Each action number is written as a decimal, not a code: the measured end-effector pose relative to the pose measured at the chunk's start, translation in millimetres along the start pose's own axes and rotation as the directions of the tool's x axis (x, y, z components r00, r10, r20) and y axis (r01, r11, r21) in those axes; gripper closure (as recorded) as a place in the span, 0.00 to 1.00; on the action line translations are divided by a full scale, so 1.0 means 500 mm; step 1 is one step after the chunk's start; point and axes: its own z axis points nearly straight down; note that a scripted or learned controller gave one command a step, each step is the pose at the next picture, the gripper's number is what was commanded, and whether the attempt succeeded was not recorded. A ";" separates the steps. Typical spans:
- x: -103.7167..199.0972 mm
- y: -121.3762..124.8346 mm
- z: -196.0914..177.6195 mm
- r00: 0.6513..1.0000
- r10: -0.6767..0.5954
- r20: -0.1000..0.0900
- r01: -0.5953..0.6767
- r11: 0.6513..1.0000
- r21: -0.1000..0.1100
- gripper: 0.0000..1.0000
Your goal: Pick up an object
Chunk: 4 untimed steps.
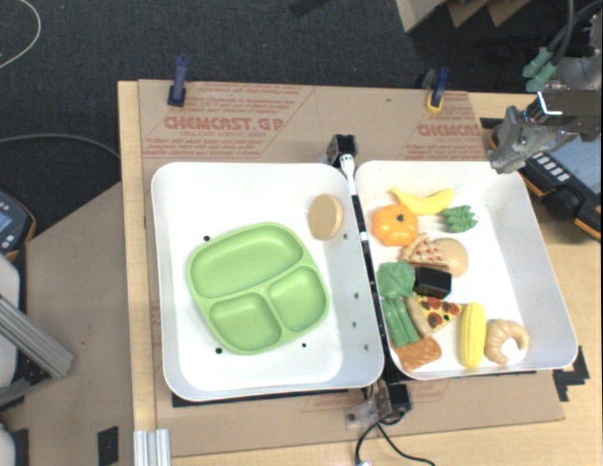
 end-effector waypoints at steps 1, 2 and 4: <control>-0.137 -0.013 0.113 1.000 0.020 0.003 -0.020 1.000 0.016 1.00; 0.008 -0.008 -0.015 1.000 0.005 0.001 -0.005 1.000 0.001 1.00; 0.011 -0.007 -0.072 1.000 0.002 0.000 -0.002 1.000 0.000 1.00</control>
